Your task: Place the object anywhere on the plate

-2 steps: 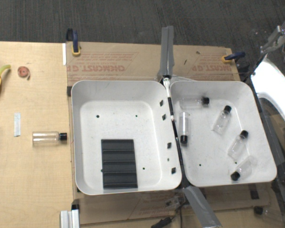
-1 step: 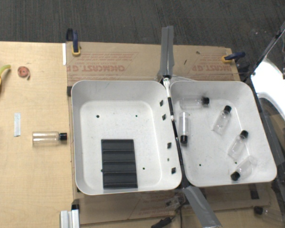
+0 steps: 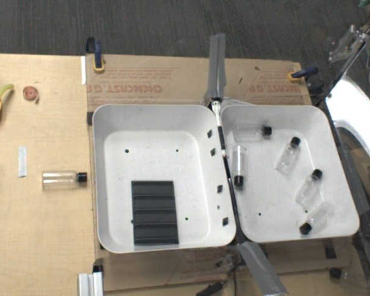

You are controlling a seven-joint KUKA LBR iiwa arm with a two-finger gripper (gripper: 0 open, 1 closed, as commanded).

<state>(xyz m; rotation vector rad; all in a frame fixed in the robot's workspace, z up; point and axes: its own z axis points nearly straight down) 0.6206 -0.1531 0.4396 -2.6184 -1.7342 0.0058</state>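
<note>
Pick first; grip clear vial (image 3: 238, 163) across its body, clear of right bin (image 3: 333, 165) wall; then black ribbed plate (image 3: 154, 213).

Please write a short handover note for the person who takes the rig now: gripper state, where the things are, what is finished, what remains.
Gripper: no state to report from the camera view.
Left bin: a dark ribbed plate lies flat near its front; nothing rests on it.
Right bin: five clear vials with black caps, all lying down: one along the left wall, one at the top, one right of centre, two at the lower right.
A sixth vial lies on the bench left of the bins.
Done: nothing yet.
Left: pick a vial, set it on the plate.
</note>
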